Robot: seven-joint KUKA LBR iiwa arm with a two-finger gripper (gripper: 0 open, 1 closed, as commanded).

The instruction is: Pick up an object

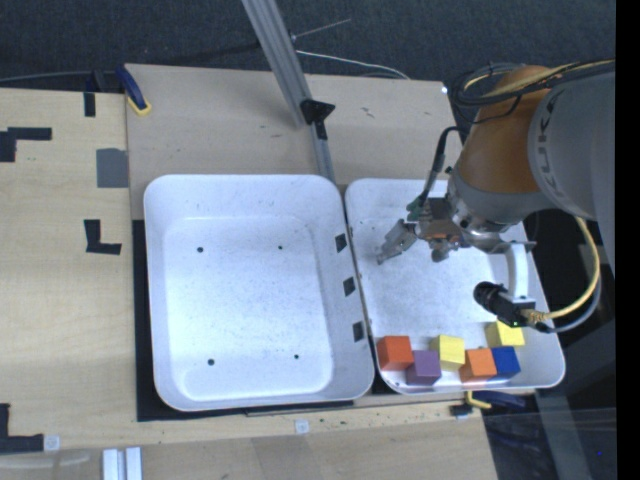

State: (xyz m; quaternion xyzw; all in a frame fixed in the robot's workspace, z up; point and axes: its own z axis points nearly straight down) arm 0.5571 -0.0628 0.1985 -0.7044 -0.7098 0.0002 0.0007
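Several small blocks lie along the near edge of the right bin (400, 288): an orange block (395, 351), a purple block (427, 366), a yellow block (452, 350), a second orange block (479, 364), a blue block (505, 360) and another yellow block (510, 334). My gripper (412, 243) hangs over the middle of the right bin, well above and behind the blocks. Its two fingers stand apart, open, with nothing between them.
The left bin (160, 268) lies beside the right one, sharing a raised rim with black clips (349, 286). A metal pole (285, 53) slants across the bench at the back. A black cable fitting (497, 301) hangs at the right bin's right side.
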